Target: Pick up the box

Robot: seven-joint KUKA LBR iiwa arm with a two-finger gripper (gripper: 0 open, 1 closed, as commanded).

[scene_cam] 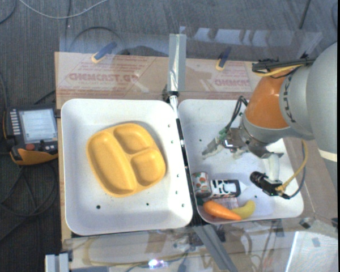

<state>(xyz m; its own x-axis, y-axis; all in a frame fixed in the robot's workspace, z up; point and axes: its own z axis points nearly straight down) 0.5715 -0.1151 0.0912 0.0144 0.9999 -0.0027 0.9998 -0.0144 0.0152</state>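
Two white bins sit side by side on the surface [102, 75] in my feed. The left bin [73, 208] carries a yellow divided tray [126, 157], turned slightly askew, roughly in its middle. The right bin [204, 118] has the things I care about, all crowded along its near edge.

I read the box [225, 187] as the small dark carton with white label patches lying flat near the near-left corner of the right bin. Its printing is too small for me to make out. Just to its left, against the wall shared with the left bin, is a small printed pack [200, 182] with red and white markings, touching or nearly touching the box. Just in front of the box lies an orange carrot [221, 211], with a yellow banana [246, 209] beside it toward the right; both press against the near rim.

My arm [277, 103] comes in from the right, its orange band over the right bin's far-right part. The gripper [215, 145] points left over the middle of that bin, above and apart from the box, with nothing between its fingers. I cannot tell from this angle whether it is released or clenched. A black cable fitting [263, 183] hangs under the wrist, just right of the box.
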